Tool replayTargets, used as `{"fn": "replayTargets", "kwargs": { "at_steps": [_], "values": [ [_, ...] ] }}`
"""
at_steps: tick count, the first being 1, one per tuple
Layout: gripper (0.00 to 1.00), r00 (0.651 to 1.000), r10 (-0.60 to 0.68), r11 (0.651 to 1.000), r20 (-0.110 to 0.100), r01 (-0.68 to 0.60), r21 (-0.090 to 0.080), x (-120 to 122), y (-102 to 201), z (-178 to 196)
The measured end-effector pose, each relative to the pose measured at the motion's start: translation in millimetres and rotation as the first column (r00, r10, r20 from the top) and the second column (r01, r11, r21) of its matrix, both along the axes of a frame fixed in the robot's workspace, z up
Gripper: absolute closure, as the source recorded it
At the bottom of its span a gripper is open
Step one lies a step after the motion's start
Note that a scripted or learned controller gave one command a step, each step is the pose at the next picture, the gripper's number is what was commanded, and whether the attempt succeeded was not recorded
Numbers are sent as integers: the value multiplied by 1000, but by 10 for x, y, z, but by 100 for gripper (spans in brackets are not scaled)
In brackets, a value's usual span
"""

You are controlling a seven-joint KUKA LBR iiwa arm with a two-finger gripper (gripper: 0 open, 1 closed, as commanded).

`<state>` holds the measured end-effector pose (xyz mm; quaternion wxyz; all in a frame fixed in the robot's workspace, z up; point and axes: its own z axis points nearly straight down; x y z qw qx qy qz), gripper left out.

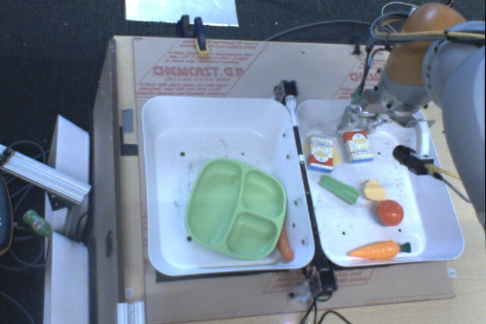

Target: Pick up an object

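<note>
Over the right bin's (448,235) far end hangs the gripper (364,120), just above a small red-and-white carton (358,146); can't tell its state or whether it touches. Beside it stands a 2nd carton (320,152). Nearer: green stick (339,189), yellow piece (373,190), tomato (390,212), carrot (376,249). Left bin (163,163) has a green divided plate (237,207) w/ a sausage (285,246) at its edge.

The bench board (228,61) bears red "CHEMCAST GP" print; the carton labels are too small to read
</note>
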<state>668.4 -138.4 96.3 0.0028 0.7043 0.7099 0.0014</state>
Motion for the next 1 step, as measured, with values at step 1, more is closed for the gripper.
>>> {"fn": "replayTargets", "kwargs": {
  "at_steps": [1],
  "values": [
    [100, 1000, -2, 1000, 1, 2, 2, 16, 440, 1069]
  ]
}}
